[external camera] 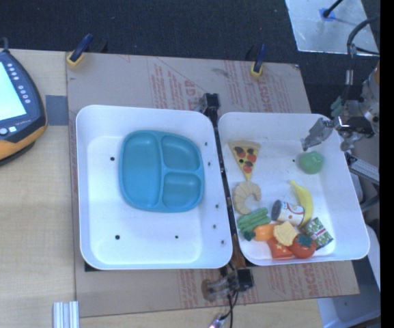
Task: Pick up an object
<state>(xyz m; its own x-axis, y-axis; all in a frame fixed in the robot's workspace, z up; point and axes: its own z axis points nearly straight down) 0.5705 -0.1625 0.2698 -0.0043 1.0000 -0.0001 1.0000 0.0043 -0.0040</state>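
While our tool [321,132] hung over the upper right corner of the right bin [278,123], the nearest thing to it was the round green object [311,162], which lay on the bin floor just below and slightly left of the tool in the camera view, apart from the heap of toy food [285,229] at the bin's near end. We judged a short drop toward it would serve, and being round it set no axis to match. Whether the tool was spread or closed we could not tell, since it was small, blurred and partly cut off.
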